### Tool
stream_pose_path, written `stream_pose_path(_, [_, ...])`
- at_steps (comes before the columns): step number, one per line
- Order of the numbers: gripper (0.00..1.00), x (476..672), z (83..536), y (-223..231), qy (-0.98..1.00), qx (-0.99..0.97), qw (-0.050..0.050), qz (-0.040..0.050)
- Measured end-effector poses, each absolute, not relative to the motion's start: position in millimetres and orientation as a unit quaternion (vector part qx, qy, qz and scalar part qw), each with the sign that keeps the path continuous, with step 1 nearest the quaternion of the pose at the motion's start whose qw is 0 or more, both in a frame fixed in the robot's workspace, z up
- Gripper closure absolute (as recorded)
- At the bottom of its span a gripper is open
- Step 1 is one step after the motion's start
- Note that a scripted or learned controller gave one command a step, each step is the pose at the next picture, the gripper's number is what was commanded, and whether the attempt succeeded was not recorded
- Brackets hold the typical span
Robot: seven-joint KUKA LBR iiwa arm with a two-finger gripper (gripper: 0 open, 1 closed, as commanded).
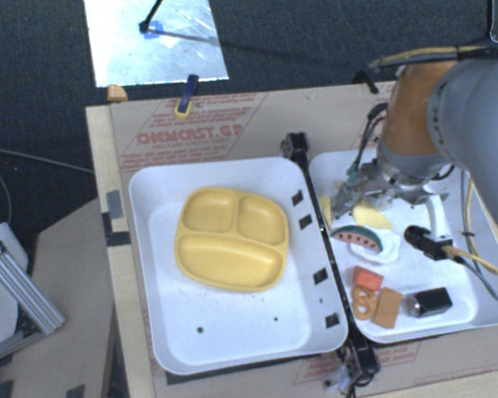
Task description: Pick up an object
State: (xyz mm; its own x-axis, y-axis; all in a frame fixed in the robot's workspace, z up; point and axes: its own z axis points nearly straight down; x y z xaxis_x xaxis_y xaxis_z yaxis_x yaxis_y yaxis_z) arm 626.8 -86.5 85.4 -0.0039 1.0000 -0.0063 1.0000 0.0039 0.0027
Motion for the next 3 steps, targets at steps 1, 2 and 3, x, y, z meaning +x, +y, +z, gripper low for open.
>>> stream_pose_path(1, [0.0,669.5,86,-99,0.708,0.706,0.003,-0.0022])
stream_pose_path(2, [1.0,667.3,95,-94,0.709,0.705,-0.003,-0.0028])
stream_pose_path(3, [1.0,629.4,191,-44,0.71,0.704,0.002,0.0035])
